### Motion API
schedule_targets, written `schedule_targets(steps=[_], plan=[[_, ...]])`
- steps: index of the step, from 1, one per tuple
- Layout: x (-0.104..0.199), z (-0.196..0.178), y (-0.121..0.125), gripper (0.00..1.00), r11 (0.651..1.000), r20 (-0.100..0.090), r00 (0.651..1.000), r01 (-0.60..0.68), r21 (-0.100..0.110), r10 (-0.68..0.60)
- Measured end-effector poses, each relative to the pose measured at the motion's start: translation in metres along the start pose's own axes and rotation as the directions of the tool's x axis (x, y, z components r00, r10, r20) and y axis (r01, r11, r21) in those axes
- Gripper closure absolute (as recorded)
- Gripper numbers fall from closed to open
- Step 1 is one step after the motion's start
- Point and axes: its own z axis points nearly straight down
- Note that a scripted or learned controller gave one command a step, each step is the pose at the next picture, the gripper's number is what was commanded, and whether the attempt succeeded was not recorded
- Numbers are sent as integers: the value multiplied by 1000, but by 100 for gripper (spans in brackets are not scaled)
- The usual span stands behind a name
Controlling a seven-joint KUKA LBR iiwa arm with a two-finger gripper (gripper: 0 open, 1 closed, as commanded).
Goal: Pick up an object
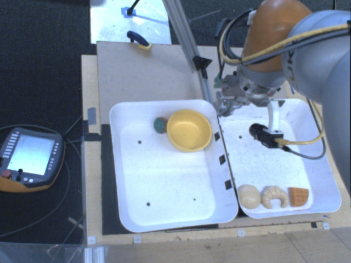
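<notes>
Robot lab: teach pendant [30, 159], white bins [164, 201] on bench

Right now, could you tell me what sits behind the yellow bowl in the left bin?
A small green object touches the yellow bowl at its left rim; the bowl covers part of it.

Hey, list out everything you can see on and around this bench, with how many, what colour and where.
Bins: two, white, side by side on the bench.
Bowl: one, yellow, left bin, upper right corner.
Ball: one, dark green, left bin, touching the bowl's left side.
Bread roll: one, pale beige, right bin, lower left.
Croissant: one, tan, right bin, next to the roll.
Cracker: one, orange-brown, right bin, right of the croissant.
Pendant: one, grey and orange, on the floor at left.
Clamp: one, blue and yellow, bench's far edge.
Arm: one, grey with orange band, over the right bin.
</notes>
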Motion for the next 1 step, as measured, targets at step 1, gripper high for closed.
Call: schedule_targets(steps=[1], plan=[[49, 19, -6, 100, 1000, 1, 1000, -1, 1, 1]])
